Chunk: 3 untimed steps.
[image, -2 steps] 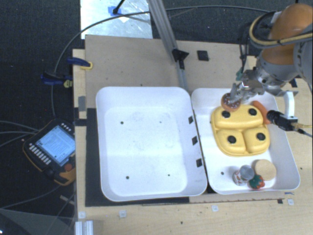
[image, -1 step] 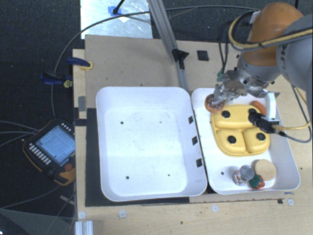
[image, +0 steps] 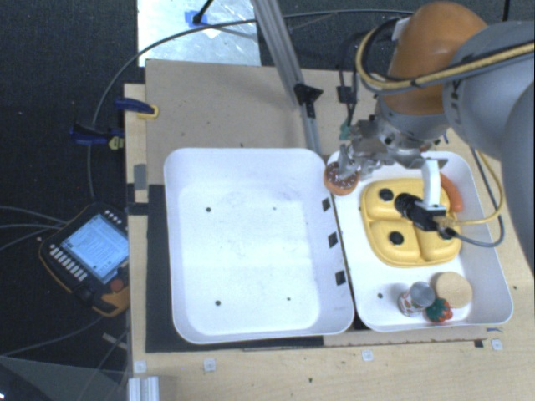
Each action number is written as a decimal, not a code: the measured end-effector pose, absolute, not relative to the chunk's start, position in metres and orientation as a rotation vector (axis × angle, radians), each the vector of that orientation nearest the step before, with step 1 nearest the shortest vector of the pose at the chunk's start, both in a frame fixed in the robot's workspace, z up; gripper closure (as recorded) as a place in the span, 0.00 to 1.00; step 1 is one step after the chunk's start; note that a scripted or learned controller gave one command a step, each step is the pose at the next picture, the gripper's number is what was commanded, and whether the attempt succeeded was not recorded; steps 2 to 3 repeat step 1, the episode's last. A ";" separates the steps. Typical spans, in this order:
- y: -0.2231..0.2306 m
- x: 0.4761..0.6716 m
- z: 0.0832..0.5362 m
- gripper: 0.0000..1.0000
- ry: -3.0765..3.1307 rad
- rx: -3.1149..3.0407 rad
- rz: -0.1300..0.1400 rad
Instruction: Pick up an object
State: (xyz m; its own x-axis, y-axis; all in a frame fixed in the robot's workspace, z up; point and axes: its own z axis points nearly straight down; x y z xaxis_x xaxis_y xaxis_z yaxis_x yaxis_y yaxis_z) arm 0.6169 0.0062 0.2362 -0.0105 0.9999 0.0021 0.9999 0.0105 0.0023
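Honestly, this looks like the middle of a grab attempt rather than a finished one. The arm [image: 435,65] reaches in from the upper right of the frame. The claw [image: 349,164] sits low at the upper left corner of the right bin [image: 493,303], right over a small brown ring [image: 339,180] tucked against the wall next to the left bin [image: 242,249]. That ring is my guess for the target, since it's the thing closest to the claw. Whether it's actually gripped, I can't tell. The claw's tip is a grey blur from this angle, so I can't say how far open it is or if it has hold of anything. The ring looks to be down at bin level in that corner, so I'd judge nothing's lifted yet. Other stuff in the right bin: a yellow piece [image: 418,245] in the middle, an orange thing [image: 452,192] at its upper right, and a tan disc [image: 454,286] and small can [image: 413,299] near the lower edge. What's left, as I read it: close on the ring if that isn't done, then lift it clear.
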 end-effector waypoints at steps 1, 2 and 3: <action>0.065 0.607 0.230 1.00 2.233 2.211 0.001; 0.065 0.607 0.230 1.00 2.233 2.211 0.001; 0.065 0.607 0.230 1.00 2.233 2.211 0.001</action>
